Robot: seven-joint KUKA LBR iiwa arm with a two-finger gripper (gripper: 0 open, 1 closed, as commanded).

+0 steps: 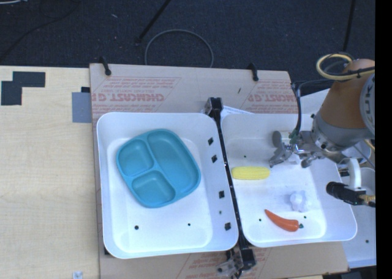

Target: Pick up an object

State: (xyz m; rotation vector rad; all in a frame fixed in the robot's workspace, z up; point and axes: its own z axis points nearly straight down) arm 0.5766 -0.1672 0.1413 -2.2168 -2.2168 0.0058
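In the right bin lie a yellow corn cob, a small white crumpled object and an orange-red chili pepper. My gripper hangs over the upper part of this bin, just above and to the right of the corn cob. Its grey fingers point left and stand apart with nothing between them. The arm comes in from the right edge.
The left bin holds a blue divided plate. A black divider runs between the two bins. Cardboard lies under both bins, and a cable loop sits near the arm.
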